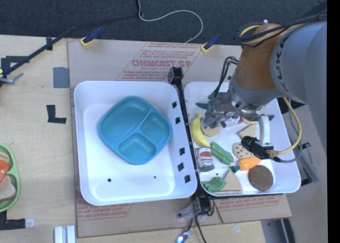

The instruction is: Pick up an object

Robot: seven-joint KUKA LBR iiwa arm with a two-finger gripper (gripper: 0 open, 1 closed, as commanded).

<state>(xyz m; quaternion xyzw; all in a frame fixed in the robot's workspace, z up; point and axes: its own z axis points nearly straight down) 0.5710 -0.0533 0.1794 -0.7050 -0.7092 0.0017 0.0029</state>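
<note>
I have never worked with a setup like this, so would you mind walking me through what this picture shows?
This is one camera fixed above a bench, looking down at a slant. The grey machine with the orange band is a robot arm reaching in from the right. Its gripper is lowered into the right bin, among toy foods: a banana, a small can, a green pod, a carrot and a brown round cookie. The left bin contains a blue divided plate. I cannot tell whether the gripper holds anything.
</note>
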